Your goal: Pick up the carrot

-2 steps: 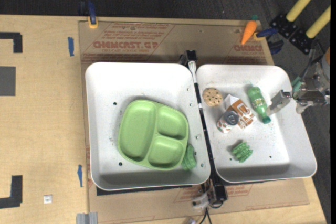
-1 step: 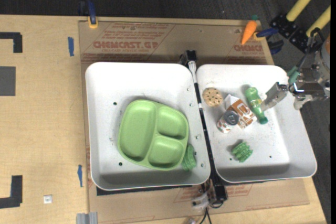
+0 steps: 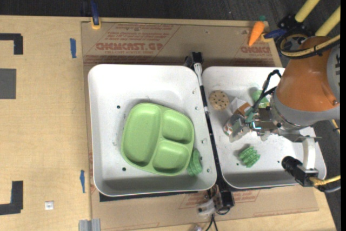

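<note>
Progress looks slight — the carrot (image 3: 256,31) lies outside the bins, on the cardboard beyond the right bin (image 3: 270,178), untouched. The gripper (image 3: 238,124) hangs low inside that bin, near a tan disc (image 3: 218,99) and a green toy (image 3: 248,156) — whether it grips anything, I cannot tell. Reaching and grasping remain.

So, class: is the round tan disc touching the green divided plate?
Apart. The camera view shows the tan disc lying in the right bin and the green plate in the left bin, with bare white floor around the disc.
</note>
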You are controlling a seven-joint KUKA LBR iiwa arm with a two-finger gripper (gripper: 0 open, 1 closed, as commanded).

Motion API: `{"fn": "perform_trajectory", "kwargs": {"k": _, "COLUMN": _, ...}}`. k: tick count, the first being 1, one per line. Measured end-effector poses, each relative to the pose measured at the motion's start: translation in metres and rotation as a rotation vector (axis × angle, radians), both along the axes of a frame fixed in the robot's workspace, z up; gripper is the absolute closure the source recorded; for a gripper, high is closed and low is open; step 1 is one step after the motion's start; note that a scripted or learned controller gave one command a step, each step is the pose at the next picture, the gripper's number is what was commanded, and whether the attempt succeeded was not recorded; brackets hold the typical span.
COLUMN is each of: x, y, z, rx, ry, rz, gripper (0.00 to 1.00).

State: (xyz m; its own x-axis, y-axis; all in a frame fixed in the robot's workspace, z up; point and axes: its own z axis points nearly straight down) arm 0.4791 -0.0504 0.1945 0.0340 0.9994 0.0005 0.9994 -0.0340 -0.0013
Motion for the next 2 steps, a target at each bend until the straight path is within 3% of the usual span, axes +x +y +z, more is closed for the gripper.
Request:
{"fn": "perform_trajectory", "kwargs": {"k": 1, "x": 0.006, "y": 0.047, "z": -0.010, "rx": -0.001, "ry": -0.001, "rz": -0.281, "gripper": 0.00}}
{"fn": "perform_trajectory", "kwargs": {"k": 2, "x": 0.048, "y": -0.031, "z": 0.043, "rx": -0.001, "ry": -0.002, "rz": -0.353, "gripper": 0.00}}
